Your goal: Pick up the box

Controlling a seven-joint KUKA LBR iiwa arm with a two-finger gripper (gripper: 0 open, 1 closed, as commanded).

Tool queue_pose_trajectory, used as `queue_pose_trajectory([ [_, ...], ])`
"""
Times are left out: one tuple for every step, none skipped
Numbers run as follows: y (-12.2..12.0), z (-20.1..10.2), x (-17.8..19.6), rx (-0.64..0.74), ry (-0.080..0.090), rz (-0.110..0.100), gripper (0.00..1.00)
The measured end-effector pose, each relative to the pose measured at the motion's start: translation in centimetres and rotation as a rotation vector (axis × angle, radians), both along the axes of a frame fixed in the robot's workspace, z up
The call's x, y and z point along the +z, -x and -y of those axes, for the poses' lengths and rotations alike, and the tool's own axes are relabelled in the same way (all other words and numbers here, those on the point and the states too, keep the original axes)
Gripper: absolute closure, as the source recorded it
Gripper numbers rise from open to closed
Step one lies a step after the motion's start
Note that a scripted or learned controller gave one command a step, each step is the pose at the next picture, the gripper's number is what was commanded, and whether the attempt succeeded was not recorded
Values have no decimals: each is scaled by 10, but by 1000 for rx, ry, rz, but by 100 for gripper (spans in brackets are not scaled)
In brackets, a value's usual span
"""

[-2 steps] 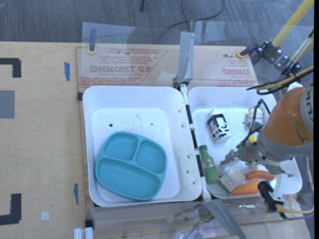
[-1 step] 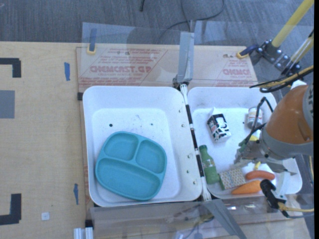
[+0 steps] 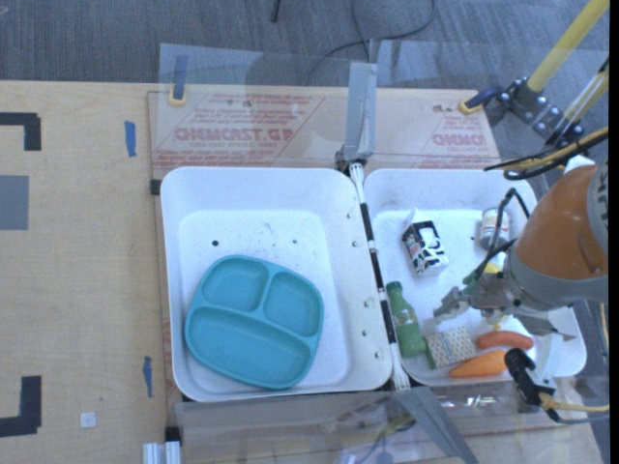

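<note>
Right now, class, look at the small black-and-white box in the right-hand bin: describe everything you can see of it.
The small black-and-white carton-like box looks like printed cardboard, with black patches on white and a white folded top end. It lies tilted in the right white bin, in the upper middle part of the floor, its top pointing toward the far left. It rests on the bin floor, apart from the green bottle below it. The tool is lower right, not touching it.

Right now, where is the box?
The box lies in the right bin, near its left wall, above the green bottle in the camera view.
</note>
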State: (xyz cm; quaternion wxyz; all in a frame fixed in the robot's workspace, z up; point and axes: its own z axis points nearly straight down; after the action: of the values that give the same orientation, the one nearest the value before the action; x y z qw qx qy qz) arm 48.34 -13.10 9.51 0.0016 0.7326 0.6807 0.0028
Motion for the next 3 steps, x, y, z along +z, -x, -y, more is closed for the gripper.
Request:
queue_pose_trajectory([
  [1, -29, -6, 123, 16, 7, 0],
  [0, -29, 1, 120, 10, 6, 100],
  [0, -29, 1, 120, 10, 6, 0],
])
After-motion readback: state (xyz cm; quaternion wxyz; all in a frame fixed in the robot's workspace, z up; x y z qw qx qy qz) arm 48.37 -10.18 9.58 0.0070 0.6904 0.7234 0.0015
